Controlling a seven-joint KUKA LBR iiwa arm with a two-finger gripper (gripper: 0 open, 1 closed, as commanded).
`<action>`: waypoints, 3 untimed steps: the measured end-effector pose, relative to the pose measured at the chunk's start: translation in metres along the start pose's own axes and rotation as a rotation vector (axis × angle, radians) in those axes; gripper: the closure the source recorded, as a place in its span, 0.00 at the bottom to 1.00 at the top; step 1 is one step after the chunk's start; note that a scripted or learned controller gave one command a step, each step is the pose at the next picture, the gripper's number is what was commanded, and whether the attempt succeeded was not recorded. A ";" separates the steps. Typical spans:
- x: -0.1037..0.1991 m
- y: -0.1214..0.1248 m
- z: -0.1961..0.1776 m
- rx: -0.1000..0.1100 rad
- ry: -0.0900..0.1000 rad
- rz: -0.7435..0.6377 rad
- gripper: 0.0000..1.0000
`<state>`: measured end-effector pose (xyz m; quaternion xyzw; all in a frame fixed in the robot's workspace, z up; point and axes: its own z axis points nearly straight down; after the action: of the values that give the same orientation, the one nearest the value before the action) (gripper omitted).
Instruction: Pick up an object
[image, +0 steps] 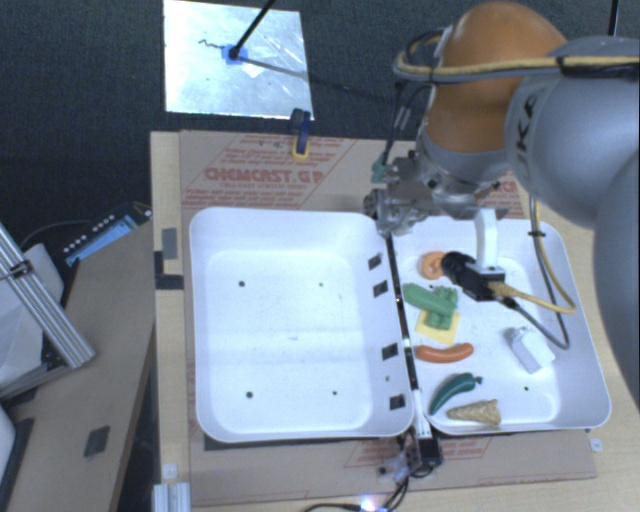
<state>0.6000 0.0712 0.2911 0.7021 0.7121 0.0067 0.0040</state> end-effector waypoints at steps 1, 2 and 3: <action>0.117 -0.022 -0.055 0.008 0.004 -0.003 1.00; 0.108 -0.020 -0.063 0.011 -0.003 0.004 1.00; 0.122 0.071 -0.130 0.001 -0.002 0.008 1.00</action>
<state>0.6670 0.1940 0.4228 0.7050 0.7092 0.0059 0.0043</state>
